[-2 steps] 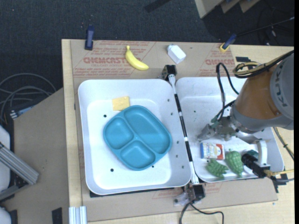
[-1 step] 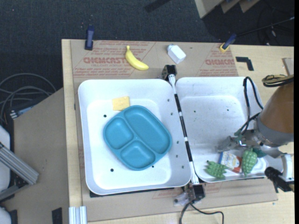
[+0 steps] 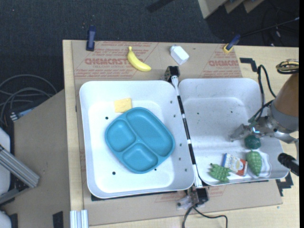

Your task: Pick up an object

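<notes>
1. The robot's jaws (image 3: 251,133) are low in the right bin (image 3: 213,94), right at a small dark green ball (image 3: 252,141).
2. The ball looks like it sits just under the metal tips, but nobody can tell from here if the jaws are wide, narrow, or holding it.
3. So the step looks like reaching down for the ball. It is not lifted yet.
4. The next move likely needs the jaws to close on both sides of the round ball, then go straight up. A ball can roll away, so the squeeze should be centered.
5. Near the ball, toward the front wall of the bin, lie a bumpy green toy (image 3: 255,163), a small red and white packet (image 3: 235,164), and a leafy green toy (image 3: 219,172).
6. Far from the ball, the left bin (image 3: 95,175) holds a blue tray (image 3: 138,139) with three parts and a yellow block (image 3: 123,104).
7. Behind the bins, on the counter (image 3: 76,127), lie a banana (image 3: 137,61) and a white block (image 3: 179,54).
8. The counter has red letters that seem to say "CHEMCAST". The packet's words are too small to read.
</notes>
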Controlling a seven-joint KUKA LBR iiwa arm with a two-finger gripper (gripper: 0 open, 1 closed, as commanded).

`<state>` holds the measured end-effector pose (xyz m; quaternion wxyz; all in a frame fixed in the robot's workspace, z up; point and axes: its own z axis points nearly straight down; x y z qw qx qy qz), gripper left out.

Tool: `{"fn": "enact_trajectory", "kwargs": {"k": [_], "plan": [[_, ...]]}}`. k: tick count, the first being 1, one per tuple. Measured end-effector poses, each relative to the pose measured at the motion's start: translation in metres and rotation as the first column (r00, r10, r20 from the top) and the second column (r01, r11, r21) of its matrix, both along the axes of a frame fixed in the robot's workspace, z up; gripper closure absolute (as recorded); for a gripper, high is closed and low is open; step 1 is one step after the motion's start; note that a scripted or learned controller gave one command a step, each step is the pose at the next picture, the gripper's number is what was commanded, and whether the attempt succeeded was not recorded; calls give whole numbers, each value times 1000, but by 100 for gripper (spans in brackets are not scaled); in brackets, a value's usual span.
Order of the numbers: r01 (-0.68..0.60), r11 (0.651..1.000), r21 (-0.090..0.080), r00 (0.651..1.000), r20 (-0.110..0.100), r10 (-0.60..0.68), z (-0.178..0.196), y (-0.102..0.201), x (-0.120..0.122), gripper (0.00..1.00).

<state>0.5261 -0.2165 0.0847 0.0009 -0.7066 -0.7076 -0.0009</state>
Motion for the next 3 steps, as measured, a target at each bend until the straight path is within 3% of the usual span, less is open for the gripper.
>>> {"fn": "enact_trajectory", "kwargs": {"k": [1, 2, 3], "plan": [[1, 1000, -2, 1000, 2, -1, 10, -1, 0, 100], [-1, 1000, -1, 1000, 2, 1, 5, 99, 89, 100], [-1, 1000, -2, 1000, 4, 1, 122, 159, 116, 100]]}}
